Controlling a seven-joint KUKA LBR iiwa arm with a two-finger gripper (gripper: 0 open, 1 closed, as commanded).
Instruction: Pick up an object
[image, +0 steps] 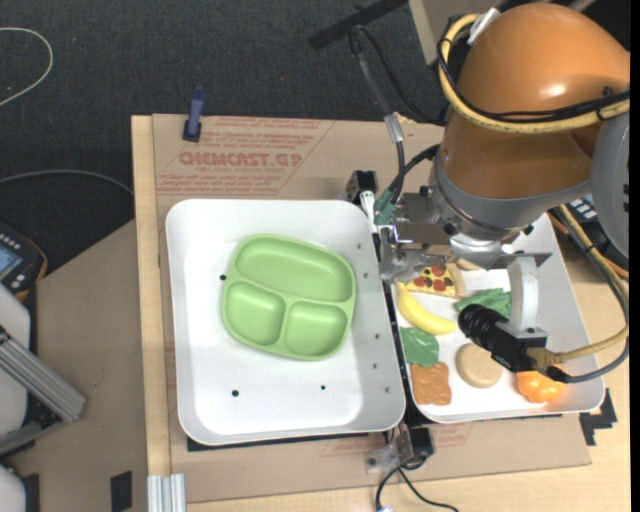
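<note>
The right bin (583, 330) holds several toy foods. A yellow banana (425, 313) lies beside a pizza slice (437, 281). Nearby are a green leafy piece (419, 346), a second green piece (491, 300), a brown toast-like piece (431, 383), a round beige disc (479, 367) and an orange piece (540, 387). My gripper (408, 255) hangs low over the bin's far left part, just above the pizza slice and the banana's end. The bulky wrist hides its tips and the far half of the bin.
The left bin (195, 330) holds a light green divided plate (288, 297) near its middle. Both bins rest on a cardboard sheet (250, 150) with a small blue clip (193, 116) at its far edge. Cables trail behind the arm.
</note>
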